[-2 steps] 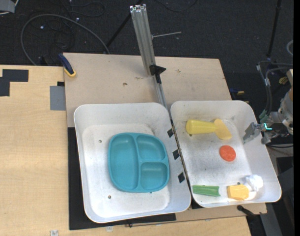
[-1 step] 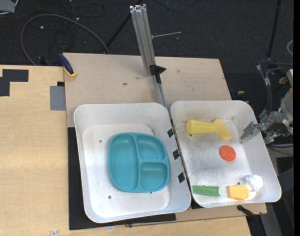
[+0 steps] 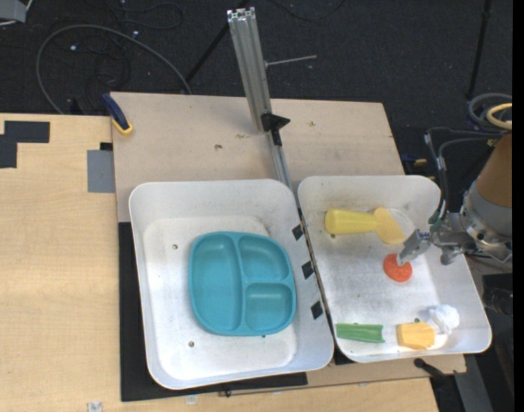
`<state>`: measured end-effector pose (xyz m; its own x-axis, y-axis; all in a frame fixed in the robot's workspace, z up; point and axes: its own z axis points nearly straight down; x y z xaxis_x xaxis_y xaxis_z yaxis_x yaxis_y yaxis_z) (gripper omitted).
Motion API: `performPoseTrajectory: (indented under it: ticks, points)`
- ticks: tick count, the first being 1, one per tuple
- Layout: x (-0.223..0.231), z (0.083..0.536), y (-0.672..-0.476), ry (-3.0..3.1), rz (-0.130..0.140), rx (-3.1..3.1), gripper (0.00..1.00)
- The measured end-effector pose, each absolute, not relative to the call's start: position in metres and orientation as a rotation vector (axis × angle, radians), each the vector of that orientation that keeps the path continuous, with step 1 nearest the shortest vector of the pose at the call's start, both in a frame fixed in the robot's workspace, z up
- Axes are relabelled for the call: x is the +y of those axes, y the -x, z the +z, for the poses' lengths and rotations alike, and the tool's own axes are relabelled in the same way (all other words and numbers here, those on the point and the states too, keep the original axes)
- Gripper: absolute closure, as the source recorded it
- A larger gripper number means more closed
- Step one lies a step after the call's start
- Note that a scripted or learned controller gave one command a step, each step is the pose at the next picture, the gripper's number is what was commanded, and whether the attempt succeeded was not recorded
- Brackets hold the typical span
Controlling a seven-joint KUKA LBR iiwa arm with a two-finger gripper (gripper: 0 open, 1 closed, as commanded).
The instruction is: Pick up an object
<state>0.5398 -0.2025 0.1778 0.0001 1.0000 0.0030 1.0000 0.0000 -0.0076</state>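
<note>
Green block (image 3: 359,333) and yellow piece (image 3: 415,336) lie loose for picking, while the gripper (image 3: 413,249), state unclear, hangs over the orange disc (image 3: 398,269).

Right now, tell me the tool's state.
Tool: over the right bin, just above the orange piece; open or closed cannot be told, and nothing is seen held in it.
</note>
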Motion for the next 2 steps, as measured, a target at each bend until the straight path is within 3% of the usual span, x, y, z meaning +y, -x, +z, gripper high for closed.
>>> performPoseTrajectory:
  ticks: [2]
  points:
    - [-0.204,0.102,-0.536,2.222,-0.001,-2.223,0.00]
